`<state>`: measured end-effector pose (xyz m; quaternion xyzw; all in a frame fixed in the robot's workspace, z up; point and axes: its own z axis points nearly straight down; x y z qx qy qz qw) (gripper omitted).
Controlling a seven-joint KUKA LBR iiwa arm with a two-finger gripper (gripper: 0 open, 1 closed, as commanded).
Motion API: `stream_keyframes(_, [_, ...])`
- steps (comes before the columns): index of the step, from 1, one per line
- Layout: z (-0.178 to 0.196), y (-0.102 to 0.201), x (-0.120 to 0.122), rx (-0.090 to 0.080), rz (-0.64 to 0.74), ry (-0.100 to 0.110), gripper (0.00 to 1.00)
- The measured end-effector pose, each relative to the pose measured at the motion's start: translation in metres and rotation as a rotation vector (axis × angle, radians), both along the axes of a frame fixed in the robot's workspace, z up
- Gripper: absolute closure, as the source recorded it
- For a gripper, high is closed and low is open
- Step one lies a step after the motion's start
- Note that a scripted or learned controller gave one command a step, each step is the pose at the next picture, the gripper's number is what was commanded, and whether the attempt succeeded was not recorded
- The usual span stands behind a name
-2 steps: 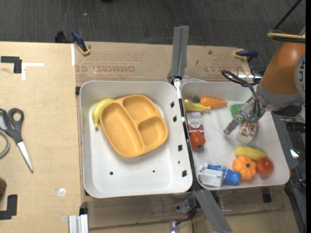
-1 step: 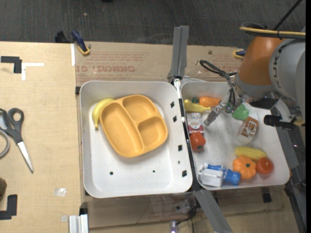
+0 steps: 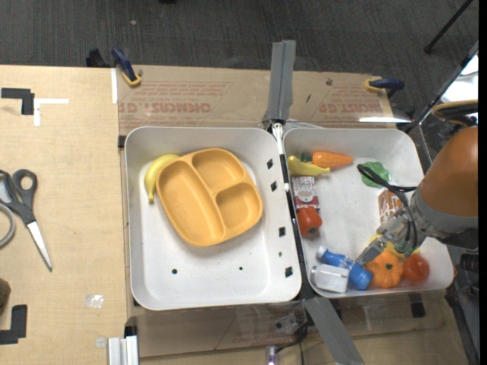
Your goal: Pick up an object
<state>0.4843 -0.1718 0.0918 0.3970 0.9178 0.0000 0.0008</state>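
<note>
Hovering claw (image 3: 386,242) just above orange pumpkin toy (image 3: 386,271).

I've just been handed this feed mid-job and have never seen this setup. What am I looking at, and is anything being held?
One camera looks down at a slant on a bench with two white bins. The left bin holds a yellow divided plate with a banana against its left rim. The right bin holds small toy foods: a carrot, a tomato, a pumpkin, a blue piece. The grey and orange shape at right is the arm. Its end effector sits low over the pumpkin; I cannot tell whether it grips anything. Scissors lie on the bench at left.
</note>
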Motion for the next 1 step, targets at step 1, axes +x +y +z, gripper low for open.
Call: stream_keyframes(1, [0.0095,-0.0004,0.0023,-0.001,-0.003,-0.008,1.0])
